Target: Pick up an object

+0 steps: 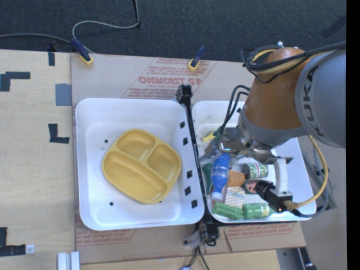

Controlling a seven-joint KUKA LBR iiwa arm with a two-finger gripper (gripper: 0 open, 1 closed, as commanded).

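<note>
The claw [228, 146] hangs low in the right bin [301, 151], just above the blue bottle [220, 175]; its grip cannot be told. Green bottles [242, 210] lie below that bottle. A yellow divided plate [142, 165] sits in the left bin [90, 151].

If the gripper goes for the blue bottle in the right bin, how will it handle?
The blue bottle looks like light plastic, probably stiff enough to pinch. Its round body lying on its side may roll or slip. It is packed against other items, so neighbours like the green bottle could shift.
</note>
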